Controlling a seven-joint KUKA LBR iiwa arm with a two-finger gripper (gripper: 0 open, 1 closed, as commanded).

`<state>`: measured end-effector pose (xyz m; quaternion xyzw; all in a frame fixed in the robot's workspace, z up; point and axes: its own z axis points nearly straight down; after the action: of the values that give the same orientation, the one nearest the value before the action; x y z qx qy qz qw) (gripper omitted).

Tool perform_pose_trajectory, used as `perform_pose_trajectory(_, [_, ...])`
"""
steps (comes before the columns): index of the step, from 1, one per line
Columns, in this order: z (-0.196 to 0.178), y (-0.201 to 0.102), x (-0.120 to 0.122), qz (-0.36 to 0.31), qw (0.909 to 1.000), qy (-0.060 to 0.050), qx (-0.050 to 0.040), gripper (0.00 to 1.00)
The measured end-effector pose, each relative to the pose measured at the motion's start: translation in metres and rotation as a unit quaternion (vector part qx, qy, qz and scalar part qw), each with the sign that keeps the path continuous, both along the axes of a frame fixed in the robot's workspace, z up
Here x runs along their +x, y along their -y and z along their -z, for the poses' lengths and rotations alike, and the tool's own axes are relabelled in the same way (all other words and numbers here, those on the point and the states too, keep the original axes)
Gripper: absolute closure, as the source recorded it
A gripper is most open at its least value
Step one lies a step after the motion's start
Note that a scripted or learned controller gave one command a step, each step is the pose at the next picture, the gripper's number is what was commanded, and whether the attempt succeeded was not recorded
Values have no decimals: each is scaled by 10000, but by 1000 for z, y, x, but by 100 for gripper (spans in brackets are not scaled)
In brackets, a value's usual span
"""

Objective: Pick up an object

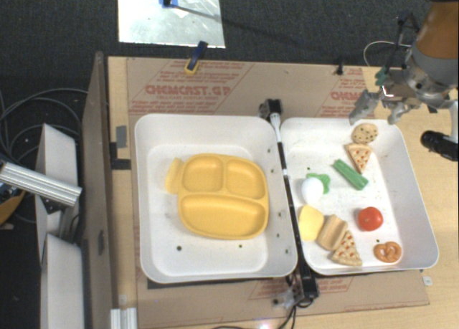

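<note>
Hovering above the far right corner of the right shallow white bin (419,209), the grey two-finger hand (379,107) has its fingers spread apart with nothing between them. One fingertip (361,109) hangs just over the bin's far rim, the other nearer the round chocolate-chip cookie (364,132), which lies just below the hand. Beside the cookie, toward the near side, sits a triangular pizza slice (358,155), then a flat green stick (350,174). A white egg-like ball (312,190) rests against a small green piece (320,179) close to the divider. Nearer the camera lie a yellow cheese-like wedge (310,223), a tan bread roll (332,231), a second pizza slice (347,249), a red tomato (370,218) and what looks like a brown pretzel (388,251), though it is small. The left shallow white bin (158,177) holds a yellow compartment tray (219,196). Both bins rest on the cardboard-covered worktop (237,84)
</note>
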<state>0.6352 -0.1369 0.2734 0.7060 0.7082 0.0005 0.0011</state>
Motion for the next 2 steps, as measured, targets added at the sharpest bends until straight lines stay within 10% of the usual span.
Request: perform_pose_trajectory(2, [194,71,10,26,10000,-24,2,0])
